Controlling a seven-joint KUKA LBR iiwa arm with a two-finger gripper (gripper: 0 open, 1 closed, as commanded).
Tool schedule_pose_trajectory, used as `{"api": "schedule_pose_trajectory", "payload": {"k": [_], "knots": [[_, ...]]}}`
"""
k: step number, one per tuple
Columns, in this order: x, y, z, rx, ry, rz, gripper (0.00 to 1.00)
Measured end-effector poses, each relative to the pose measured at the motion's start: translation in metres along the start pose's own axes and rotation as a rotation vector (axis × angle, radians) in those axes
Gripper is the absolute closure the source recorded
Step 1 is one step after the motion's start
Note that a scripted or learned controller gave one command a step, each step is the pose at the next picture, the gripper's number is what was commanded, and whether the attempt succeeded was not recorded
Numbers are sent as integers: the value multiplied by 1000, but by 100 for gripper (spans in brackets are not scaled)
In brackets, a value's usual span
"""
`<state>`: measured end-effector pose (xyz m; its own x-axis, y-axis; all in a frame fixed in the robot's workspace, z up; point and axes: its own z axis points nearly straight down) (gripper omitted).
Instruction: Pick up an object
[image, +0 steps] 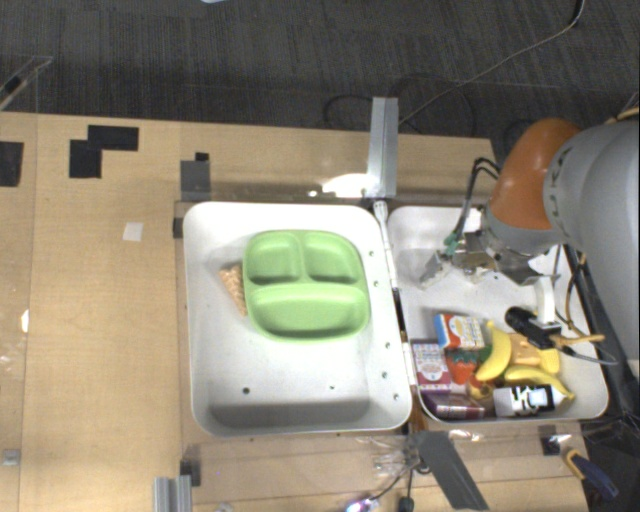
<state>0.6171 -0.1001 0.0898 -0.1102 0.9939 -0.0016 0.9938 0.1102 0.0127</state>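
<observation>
1. Poised above the far half of the right bin (420, 225): hand (462, 262) of the grey arm, near that bin's bare middle; impossible to tell whether apart or together; nothing seen between its tips.
2. Heaped along the right bin's near edge: yellow banana (497, 352), small cartons (460, 330), dark bottle (525, 399); all lying well short of the hand.
3. Resting in the left bin (210, 400): green divided plate (305, 282), brown scrap (233, 288) at its left edge.
4. Judged barely begun; nothing lifted; choice, descent, grasp and raise all left.
</observation>
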Motion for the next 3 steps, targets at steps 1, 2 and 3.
{"api": "schedule_pose_trajectory", "payload": {"k": [1,2,3], "knots": [[-38,16,1,1,-1,132,0],[13,-31,-1,-3,-1,46,0],[-5,-97,-3,-7,-1,130,0]]}}
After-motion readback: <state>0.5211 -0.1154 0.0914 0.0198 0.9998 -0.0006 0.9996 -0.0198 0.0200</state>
